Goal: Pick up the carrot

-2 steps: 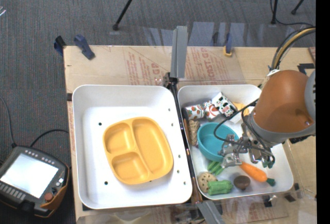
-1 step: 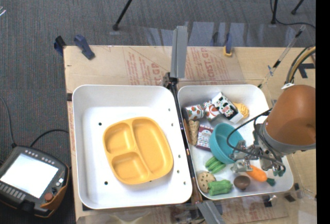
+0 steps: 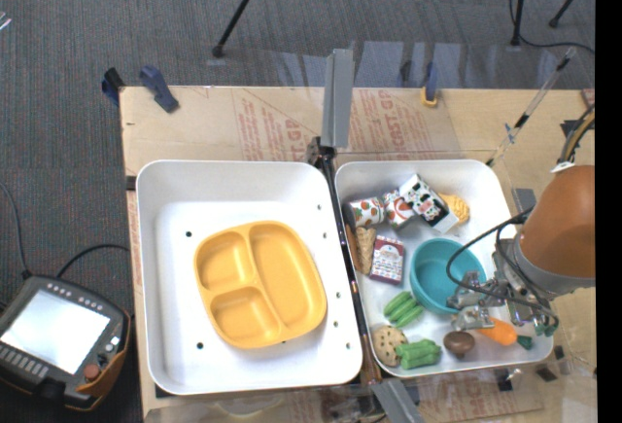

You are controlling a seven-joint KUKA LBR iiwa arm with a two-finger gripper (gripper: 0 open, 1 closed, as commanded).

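The fingers (image 3: 473,318) look spread apart to us, one to the left and one to the right of the carrot (image 3: 501,334), with no sign that they have pinched it, so we read the gripper (image 3: 503,322) as open and low over its target

The carrot lies in the lower right corner of the right bin (image 3: 428,165), near the bottom right of the frame, its orange body partly hidden under the wrist hardware. Just to its left sits a small brown piece (image 3: 459,343), and up and to the left stands the teal bowl (image 3: 445,273), close beside the left finger. We judge that this crowding explains the pose: the arm reaches in from the right edge and comes down steeply, so the fingers can slip in between the bowl and the bin's near wall without pushing the neighbours

The green toy (image 3: 420,353) and the cookie (image 3: 390,341) lie further left along the bottom wall, well apart from the gripper. The yellow plate (image 3: 259,283) sits alone in the left bin (image 3: 165,217)

In our view the step in hand is the closing on the carrot; the lift is not yet done, and a slip toward the corner wall is the main risk
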